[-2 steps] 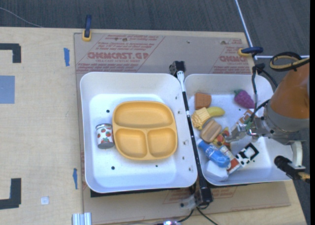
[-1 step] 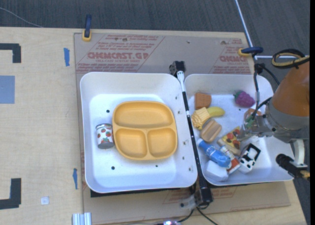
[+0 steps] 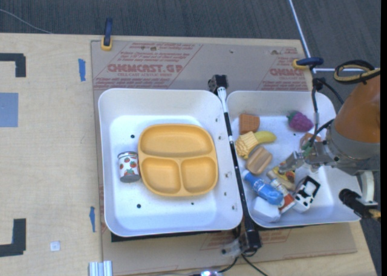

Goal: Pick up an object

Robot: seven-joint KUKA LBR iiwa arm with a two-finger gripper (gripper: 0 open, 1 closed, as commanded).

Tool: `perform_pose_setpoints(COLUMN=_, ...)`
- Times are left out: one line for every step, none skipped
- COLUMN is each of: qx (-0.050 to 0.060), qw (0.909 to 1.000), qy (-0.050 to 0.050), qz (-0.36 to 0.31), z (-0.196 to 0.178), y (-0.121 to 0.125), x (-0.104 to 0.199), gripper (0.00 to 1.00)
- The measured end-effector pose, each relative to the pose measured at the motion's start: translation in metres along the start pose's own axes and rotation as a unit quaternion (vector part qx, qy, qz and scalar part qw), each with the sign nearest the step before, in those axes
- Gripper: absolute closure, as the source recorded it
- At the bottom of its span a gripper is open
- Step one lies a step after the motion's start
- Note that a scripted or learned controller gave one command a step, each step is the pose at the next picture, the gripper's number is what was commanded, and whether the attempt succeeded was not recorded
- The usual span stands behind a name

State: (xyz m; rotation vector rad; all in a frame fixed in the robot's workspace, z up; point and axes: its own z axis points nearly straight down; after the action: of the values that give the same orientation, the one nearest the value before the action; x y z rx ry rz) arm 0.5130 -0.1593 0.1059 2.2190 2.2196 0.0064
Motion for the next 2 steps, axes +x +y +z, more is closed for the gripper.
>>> perform_pose_setpoints(qx=-0.002, qw=1.0000, qy=-0.001, qz=0.000, z=-0.0101, y=0.0009, x=-0.0001, gripper=1.00)
perform_pose_setpoints(qx=-0.001, qw=1.0000, qy=-0.001, qz=0.000, z=-0.0100, y=0.0007, x=-0.0001, gripper=0.00)
